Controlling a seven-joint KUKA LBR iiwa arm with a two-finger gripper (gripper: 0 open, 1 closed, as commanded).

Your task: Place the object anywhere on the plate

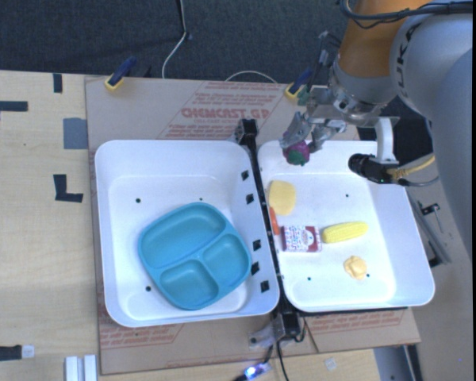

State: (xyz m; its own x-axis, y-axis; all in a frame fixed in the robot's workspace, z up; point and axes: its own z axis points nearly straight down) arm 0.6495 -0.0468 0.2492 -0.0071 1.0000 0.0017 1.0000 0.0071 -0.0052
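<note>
- Nearest the lens we have the blue plate (194,255), a three-compartment dish lying in the left bin (111,213), with nothing on it.
- We see the task's object (298,153), a small purple-and-green toy, pinched between the fingers (289,141) of the gripper (299,143), above the far left corner of the right bin (404,236) and, as far as we can tell, lifted clear of its floor.
- We judge the move ahead turns on one relation: the plate lies to the left of the object and nearer the camera, across the divider between the bins, so the arm must carry its load leftward and toward us before letting go.
- Around it, in the right bin, we note a pale yellow piece (282,196) just below the gripper, a red-and-white packet (300,238), a corn cob (343,231) and a small yellow item (355,267).
- Both bins rest on the surface (32,236).
</note>
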